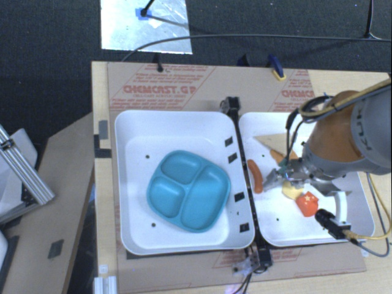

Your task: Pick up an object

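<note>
Arm over right bin (pixel 361 222), hand (pixel 288 177) low beside orange sausage (pixel 255 175) and yellowish lump (pixel 291 191), red block (pixel 308 203) nearby, grip state can't tell, blue divided plate (pixel 188 190) in left bin (pixel 131 164)

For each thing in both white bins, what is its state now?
Blue three-compartment plastic plate: flat in left bin.
Orange-red sausage-shaped toy: lying in right bin, near divider.
Small orange-red block: resting on bin floor, free.
Pale yellow rounded toy: beside gripper.

Tray (pixel 187 190) in left bin (pixel 131 133); sausage (pixel 255 175), block (pixel 307 203) in right bin (pixel 269 228)
</note>
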Robot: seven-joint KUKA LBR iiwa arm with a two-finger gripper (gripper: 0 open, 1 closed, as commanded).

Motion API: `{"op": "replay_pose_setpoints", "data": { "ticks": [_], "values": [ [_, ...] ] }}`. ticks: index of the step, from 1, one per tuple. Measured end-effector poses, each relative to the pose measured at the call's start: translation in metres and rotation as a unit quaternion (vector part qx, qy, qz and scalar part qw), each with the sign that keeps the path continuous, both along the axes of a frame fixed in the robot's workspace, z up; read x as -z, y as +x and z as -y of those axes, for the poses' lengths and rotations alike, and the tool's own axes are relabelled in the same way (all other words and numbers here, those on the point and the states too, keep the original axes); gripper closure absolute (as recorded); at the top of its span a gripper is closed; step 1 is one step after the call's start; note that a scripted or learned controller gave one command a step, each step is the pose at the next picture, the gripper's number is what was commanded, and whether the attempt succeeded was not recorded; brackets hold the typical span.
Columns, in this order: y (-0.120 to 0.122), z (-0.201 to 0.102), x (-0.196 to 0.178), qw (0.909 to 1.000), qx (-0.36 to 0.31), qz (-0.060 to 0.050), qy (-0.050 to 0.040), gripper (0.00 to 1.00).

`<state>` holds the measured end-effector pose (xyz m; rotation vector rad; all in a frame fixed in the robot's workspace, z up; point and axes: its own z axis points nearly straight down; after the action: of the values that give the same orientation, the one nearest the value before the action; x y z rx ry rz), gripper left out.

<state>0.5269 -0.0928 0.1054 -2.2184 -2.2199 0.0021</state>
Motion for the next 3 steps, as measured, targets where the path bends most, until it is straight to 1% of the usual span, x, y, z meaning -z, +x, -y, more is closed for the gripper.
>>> {"op": "replay_pose_setpoints", "data": {
  "ticks": [1,2,3],
  "values": [
    [0.001,0.000,0.020,1.0000,0.000,0.003,-0.0010,0.00],
    [0.003,0.001,0.008,1.0000,0.000,0.006,-0.0016,1.00],
    [0.001,-0.002,-0.055,1.0000,-0.002,0.005,-0.0011,1.00]
  ]
}}
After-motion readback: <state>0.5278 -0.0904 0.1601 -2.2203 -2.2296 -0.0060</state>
